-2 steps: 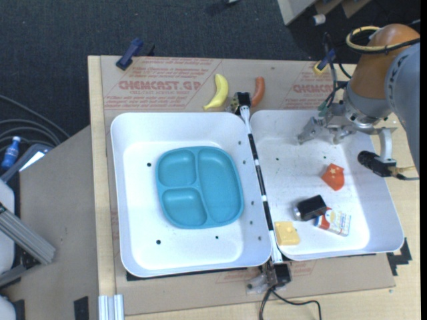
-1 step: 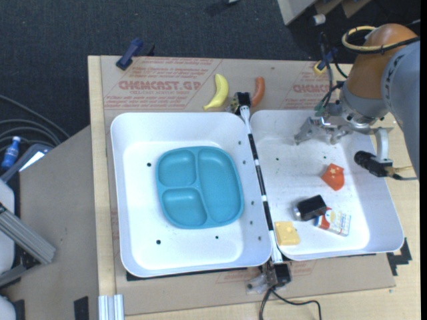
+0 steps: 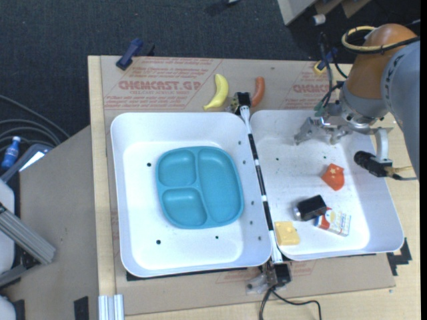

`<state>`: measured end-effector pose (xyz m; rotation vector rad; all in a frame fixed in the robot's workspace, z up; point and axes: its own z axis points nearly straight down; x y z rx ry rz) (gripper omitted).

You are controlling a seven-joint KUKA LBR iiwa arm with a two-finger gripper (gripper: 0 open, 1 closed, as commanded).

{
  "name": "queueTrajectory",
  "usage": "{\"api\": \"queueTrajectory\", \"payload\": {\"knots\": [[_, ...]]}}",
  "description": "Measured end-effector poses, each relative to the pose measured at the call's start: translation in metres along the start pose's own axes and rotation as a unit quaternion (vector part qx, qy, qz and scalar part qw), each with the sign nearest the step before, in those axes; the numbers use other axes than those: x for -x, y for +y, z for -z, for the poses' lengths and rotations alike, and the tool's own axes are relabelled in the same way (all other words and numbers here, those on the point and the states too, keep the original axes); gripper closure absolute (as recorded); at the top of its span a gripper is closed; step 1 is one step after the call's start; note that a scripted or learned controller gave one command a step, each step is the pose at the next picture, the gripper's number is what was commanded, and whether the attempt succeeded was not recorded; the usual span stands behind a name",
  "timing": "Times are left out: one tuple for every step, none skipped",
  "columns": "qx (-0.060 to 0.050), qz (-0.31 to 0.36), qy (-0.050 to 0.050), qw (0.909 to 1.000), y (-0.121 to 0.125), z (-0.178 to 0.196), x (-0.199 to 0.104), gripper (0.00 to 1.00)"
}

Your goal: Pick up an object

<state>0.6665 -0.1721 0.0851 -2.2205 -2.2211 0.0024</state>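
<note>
The gripper (image 3: 322, 129) is seen low over the far part of the right bin (image 3: 380, 225), its two fingers spread apart with nothing between them. From the gripper, the nearest object, a small orange-red block (image 3: 333, 177), lies at about 6 o'clock, near but clear of the fingers. It is judged light, rigid and not fragile; a grasp across its opposite flat faces is suggested. Further out, at 6 to 7 o'clock, a black object (image 3: 311, 207), a small printed packet (image 3: 337, 223) and a yellow wedge (image 3: 287, 233) are noted. In the left bin (image 3: 127, 179), at 8 o'clock, a blue divided plate (image 3: 199, 186) lies flat.
</note>
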Motion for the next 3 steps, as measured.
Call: {"api": "queueTrajectory", "payload": {"knots": [[0.0, 0.0, 0.0, 1.0, 0.0, 0.0, -0.004, 0.0], [0.001, 0.0, 0.0, 1.0, 0.0, 0.0, 0.001, 0.0], [0.001, 0.0, -0.001, 1.0, 0.0, 0.0, 0.006, 0.0]]}}
